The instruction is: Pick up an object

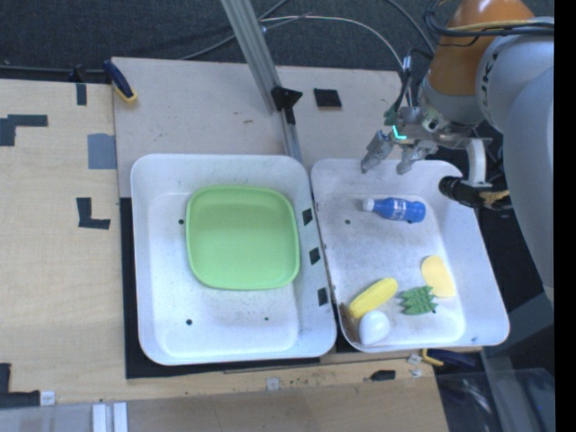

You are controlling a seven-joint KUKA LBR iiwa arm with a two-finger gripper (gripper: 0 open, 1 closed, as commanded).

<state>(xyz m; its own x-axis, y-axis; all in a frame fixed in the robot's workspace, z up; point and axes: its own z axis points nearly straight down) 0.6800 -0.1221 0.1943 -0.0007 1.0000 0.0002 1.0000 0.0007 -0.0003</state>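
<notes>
My pincer (pixel 389 158) hangs released, grasping nothing, over the right bin (pixel 468 268) near its upper rim. Approach step, I judge: next I descend onto the blue bottle (pixel 396 209).

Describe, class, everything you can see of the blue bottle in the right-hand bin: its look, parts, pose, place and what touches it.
The blue bottle is small, apparently plastic, with a blue body and a white cap end pointing to the view's left. It lies on its side on the floor of the right bin, in the bin's upper half, apart from the yellow and green items lower down. Nothing but the bin floor touches it. The gripper hangs above and just beyond it, fingers spread, holding nothing.
</notes>
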